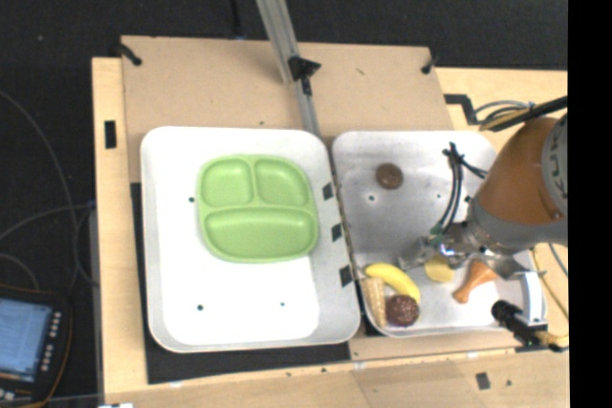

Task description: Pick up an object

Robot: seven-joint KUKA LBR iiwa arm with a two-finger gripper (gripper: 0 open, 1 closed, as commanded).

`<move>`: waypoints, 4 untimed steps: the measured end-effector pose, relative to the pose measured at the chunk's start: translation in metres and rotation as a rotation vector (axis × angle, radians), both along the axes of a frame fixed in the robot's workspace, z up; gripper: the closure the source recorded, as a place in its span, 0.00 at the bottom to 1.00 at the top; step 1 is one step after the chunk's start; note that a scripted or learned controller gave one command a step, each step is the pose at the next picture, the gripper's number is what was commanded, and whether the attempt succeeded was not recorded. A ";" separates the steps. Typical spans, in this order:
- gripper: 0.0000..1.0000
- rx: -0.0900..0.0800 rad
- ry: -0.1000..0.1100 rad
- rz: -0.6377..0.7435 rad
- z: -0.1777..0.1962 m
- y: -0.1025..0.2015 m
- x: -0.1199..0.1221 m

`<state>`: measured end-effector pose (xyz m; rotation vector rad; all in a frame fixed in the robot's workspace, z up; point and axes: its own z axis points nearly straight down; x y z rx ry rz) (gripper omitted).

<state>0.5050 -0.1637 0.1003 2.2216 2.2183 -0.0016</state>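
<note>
- My claw (438, 255) is low in the right bin (368, 158); its grip I cannot tell.
- Small yellow piece (439, 271) lies just beneath; I should centre over it, clear of the banana (393, 280).

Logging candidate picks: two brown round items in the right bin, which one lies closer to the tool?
The darker brown ball beside the banana at the bin's near edge. The other brown ball sits alone farther from the tool.
</note>
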 end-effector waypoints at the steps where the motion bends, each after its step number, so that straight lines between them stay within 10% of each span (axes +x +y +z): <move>1: 1.00 0.000 -0.006 -0.005 0.012 -0.001 0.002; 3: 1.00 -0.001 -0.007 0.005 0.108 -0.006 0.007; 4: 1.00 0.003 -0.003 0.010 0.124 0.045 0.030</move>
